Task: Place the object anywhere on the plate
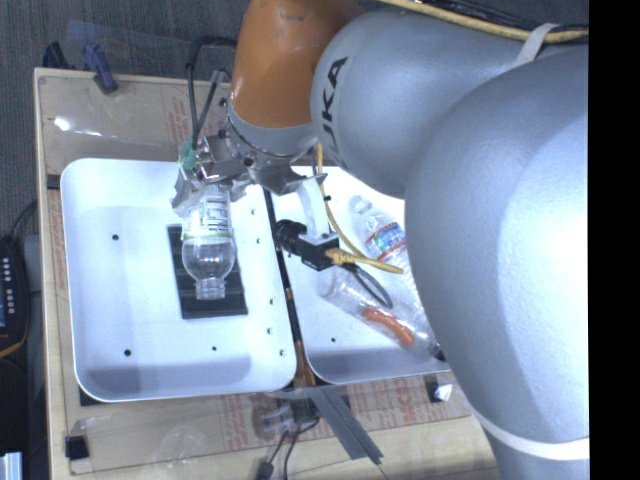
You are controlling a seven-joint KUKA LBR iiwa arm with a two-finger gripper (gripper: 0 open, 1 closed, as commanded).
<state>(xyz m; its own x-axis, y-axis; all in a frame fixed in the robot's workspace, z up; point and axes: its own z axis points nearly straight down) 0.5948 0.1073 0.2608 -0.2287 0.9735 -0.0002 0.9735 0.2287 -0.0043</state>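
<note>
Over the left bin [110, 358], the gripper [205, 173] meets the base of 1 clear bottle [209, 238] lying on the dark plate [205, 303]; whether it grips cannot be told. Release should be gentle, since the bottle may roll. Another bottle [380, 233] and orange tool [388, 326] lie in the right bin [350, 368], well apart.

The left white shallow plastic bin [120, 298] lay open around the black rectangular plate [228, 303], widest toward nine and six o'clock. On the plate, the clear plastic bottle [210, 243] took its middle. At three o'clock, the big grey arm [470, 168] overhung the right white bin [345, 368].
</note>
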